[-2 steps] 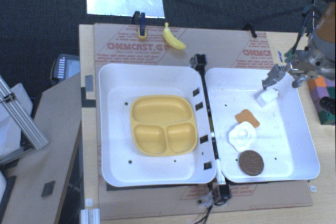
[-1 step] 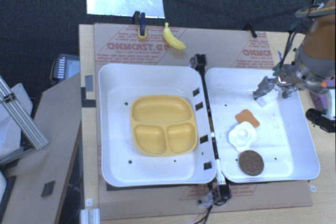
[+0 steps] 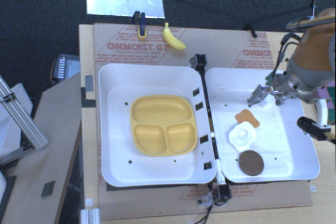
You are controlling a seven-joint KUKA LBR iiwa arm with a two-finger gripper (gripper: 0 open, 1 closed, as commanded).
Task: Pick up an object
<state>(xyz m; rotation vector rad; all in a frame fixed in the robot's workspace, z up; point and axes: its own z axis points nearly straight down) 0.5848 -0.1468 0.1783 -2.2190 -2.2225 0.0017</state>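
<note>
You have 2 white bins: the left bin (image 3: 113,113) carries 1 yellow divided tray (image 3: 160,124); the right bin (image 3: 299,160) carries 3 items, namely 1 orange piece (image 3: 247,118), 1 fried egg toy (image 3: 242,136) touching it below, and 1 brown cookie (image 3: 251,162) nearest the front. The gripper (image 3: 257,97) hovers above the right bin's back half, its fingers apart and pinching nothing. 1 banana (image 3: 174,39) lies behind the bins.

One fixed camera looks down at a slant on the bench (image 3: 89,113) and both bins (image 3: 152,73), from moderately far.
</note>
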